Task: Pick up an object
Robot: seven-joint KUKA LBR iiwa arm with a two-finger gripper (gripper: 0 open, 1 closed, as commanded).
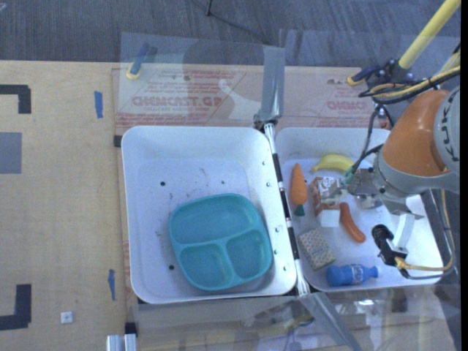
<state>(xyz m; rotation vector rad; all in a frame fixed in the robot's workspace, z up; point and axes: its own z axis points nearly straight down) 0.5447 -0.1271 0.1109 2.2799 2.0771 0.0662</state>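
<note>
Gripper (363, 186) low in right bin (431, 265), by banana (333, 163) near the far edge; grip state can't be told. Best descend squarely on one item, clear of neighbours.

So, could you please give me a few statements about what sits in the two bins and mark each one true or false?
1. The teal divided tray lies in the left bin. True.
2. The blue bottle lies in the left bin. False: it lies near the front edge of the right bin.
3. The banana lies toward the far side of the right bin. True.
4. The carrot rests on the teal tray. False: it lies in the right bin, close to the wall between the bins.
5. The arm reaches over the right bin. True.
</note>
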